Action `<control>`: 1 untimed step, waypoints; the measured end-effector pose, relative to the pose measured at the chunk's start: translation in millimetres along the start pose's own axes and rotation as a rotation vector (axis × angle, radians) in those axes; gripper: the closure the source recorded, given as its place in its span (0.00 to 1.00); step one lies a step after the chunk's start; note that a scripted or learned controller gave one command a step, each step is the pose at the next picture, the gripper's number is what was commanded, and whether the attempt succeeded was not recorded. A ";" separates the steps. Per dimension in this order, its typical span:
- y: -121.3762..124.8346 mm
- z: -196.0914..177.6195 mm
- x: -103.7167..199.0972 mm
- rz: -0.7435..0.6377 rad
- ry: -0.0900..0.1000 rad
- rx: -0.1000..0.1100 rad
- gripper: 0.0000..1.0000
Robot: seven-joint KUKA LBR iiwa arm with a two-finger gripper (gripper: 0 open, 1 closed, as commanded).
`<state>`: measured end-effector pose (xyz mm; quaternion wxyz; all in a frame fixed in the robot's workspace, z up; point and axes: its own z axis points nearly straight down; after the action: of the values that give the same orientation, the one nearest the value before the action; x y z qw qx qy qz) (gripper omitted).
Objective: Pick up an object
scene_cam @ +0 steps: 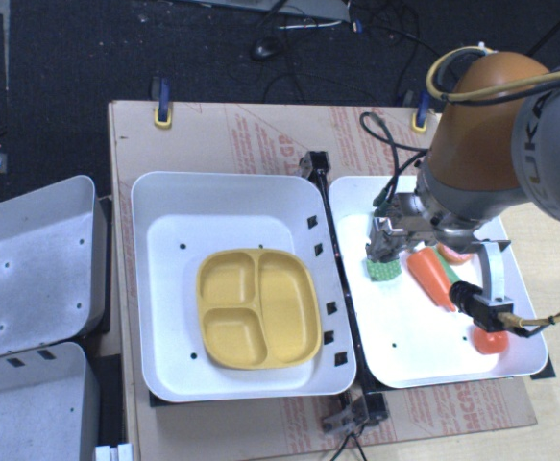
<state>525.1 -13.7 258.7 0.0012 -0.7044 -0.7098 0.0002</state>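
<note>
Yellow smooth plastic plate (258, 307), three compartments, left bin (155, 257), your gripper (387, 248) low in right bin (520, 363) touching green knobbly block (385, 270), grip unreadable, orange carrot (431, 277) beside.

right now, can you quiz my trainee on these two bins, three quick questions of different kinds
1. True or false: the yellow divided plate lies in the right bin.
2. Which thing is nearest the gripper? A) green object B) orange carrot-like piece C) small red piece
3. Fill in: the plate has ___ compartments.

Key
1. False, it lies in the left bin.
2. A
3. three
</note>
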 end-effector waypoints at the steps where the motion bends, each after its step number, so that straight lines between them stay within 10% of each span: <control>1: -3.3 -2.5 54.9 -0.002 0.000 -0.002 1.00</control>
<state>521.4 41.2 261.2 0.0004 -0.7039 -0.7103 -0.0006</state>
